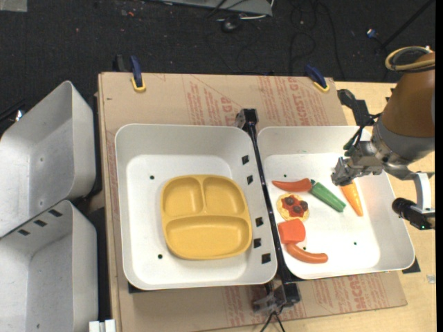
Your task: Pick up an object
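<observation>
The arm comes in from three o'clock, and the end effector (344, 173) hangs low over the right bin (394, 251), right at the top end of the orange carrot (354, 198). Whether its fingers are apart or together, I cannot tell. Just beside the carrot, toward nine o'clock, lies the green pepper (327, 196), then the red chili (292, 184). Below them sit the small pizza (293, 206), the orange block (291, 231) and the sausage (306, 255). In the left bin (131, 185), a yellow divided plate (205, 216) rests flat.
</observation>
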### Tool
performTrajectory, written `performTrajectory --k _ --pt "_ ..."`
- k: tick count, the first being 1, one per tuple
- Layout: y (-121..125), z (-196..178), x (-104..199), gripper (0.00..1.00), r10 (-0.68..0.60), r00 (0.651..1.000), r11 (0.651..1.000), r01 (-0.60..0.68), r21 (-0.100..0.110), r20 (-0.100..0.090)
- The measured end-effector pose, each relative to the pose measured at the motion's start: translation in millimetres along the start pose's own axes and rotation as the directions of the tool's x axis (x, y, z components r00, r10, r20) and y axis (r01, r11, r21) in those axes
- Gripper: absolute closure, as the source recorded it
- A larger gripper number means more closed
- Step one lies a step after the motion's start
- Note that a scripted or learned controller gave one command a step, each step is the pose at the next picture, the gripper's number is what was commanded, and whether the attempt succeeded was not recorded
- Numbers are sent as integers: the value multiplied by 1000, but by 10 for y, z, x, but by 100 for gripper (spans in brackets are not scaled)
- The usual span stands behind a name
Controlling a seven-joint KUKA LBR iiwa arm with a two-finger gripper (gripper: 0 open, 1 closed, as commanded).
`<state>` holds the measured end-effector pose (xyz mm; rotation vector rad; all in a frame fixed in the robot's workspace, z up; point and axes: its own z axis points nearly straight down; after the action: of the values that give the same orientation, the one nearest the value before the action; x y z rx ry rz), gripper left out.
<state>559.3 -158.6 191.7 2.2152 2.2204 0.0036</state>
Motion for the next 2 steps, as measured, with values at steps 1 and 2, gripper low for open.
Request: performTrajectory --k 1,2 --pt "10 -187 -1 100 0 1000 1000 0 2 -1" --pt "-32 -277 457 100 -5 1000 1000 5 6 -4"
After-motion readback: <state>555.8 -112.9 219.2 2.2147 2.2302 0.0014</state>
